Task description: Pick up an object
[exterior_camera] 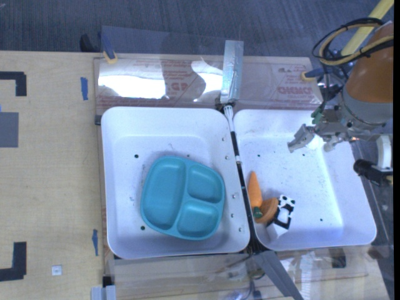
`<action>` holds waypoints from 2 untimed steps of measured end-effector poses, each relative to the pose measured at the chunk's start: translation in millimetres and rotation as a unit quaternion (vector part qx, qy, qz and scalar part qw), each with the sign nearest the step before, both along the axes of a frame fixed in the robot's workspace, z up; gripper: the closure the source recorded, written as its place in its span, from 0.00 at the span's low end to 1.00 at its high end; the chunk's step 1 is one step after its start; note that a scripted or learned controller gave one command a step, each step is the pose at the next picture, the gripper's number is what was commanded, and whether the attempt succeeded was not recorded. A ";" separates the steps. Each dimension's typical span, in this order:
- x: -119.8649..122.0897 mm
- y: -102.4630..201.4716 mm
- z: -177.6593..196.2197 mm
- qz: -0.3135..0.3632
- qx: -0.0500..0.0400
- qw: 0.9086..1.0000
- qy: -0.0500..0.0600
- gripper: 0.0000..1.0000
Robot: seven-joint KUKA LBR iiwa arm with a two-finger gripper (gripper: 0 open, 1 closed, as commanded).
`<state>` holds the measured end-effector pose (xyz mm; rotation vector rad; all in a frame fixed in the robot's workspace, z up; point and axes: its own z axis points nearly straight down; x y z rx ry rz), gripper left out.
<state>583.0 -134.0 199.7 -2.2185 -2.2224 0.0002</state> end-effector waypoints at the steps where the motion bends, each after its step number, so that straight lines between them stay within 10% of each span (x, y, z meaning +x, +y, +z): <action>1: -91.1 41.9 -112.0 -0.038 -0.001 0.999 -0.003 0.00; 2: -88.7 42.3 -101.3 -0.038 -0.001 0.999 -0.007 1.00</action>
